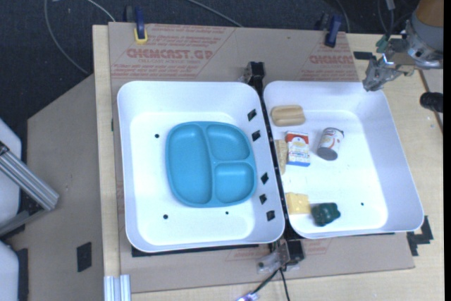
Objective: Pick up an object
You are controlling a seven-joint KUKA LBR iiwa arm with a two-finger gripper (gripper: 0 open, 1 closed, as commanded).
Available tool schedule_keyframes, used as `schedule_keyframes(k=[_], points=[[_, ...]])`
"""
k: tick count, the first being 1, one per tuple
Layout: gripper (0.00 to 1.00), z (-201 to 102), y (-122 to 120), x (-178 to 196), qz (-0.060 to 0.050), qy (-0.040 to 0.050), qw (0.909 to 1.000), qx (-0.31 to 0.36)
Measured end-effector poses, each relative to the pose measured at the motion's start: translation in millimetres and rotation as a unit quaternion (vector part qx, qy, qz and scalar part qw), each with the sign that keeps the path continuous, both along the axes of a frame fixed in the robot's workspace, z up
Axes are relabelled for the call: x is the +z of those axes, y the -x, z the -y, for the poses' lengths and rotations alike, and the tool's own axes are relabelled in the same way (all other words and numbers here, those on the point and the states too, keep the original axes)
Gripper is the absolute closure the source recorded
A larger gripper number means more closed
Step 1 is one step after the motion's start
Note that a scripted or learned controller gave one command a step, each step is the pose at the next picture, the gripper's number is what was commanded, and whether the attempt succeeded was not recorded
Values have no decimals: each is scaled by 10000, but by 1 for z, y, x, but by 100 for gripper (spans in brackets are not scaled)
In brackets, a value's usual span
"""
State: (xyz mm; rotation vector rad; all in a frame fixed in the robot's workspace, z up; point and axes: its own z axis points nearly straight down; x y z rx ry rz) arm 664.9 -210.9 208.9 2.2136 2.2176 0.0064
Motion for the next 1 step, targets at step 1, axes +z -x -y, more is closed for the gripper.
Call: schedule_keyframes(k=[1], points=[[100, -4, 0, 46, -7, -4, 10000, 1]])
